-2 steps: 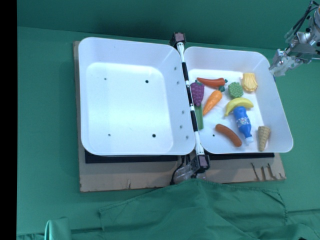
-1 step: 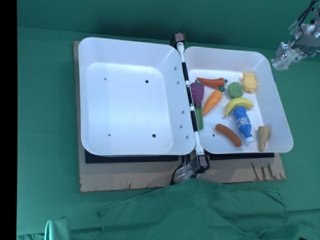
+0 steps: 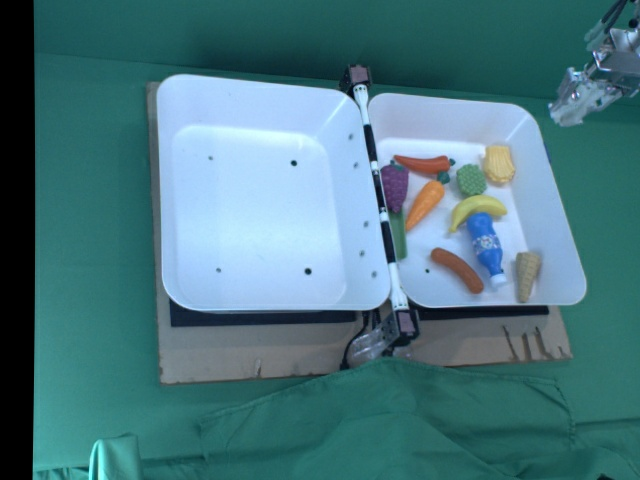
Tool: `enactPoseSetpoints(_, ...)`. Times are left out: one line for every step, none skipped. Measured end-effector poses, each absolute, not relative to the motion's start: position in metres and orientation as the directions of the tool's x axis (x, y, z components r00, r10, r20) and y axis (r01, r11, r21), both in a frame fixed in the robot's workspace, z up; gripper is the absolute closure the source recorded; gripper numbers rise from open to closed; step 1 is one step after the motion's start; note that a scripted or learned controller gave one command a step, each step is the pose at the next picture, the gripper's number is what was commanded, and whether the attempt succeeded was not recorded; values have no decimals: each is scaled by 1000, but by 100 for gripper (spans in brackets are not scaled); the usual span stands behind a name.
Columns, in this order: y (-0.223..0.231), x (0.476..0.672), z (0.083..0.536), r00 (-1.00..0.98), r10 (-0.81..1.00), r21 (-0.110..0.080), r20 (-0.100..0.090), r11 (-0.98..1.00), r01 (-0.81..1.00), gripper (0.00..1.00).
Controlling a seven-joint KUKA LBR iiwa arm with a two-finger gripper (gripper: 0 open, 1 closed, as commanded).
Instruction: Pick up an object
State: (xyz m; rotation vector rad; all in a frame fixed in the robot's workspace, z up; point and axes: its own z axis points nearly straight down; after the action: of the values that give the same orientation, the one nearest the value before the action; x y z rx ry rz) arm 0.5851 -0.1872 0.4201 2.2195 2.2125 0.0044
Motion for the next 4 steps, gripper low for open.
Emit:
enactPoseSetpoints(-187,606,398,3,1000,3,-3,-3,1000,100)
enactPoseSetpoints(-187,611,399,4,1000,6,-4,-4,1000,100)
enactPoseSetpoints(-187,617,410,4,1000,6,-4,-3,1000,100)
enactPoseSetpoints(-187,625,419,4,1000,7,-5,-4,1000,100)
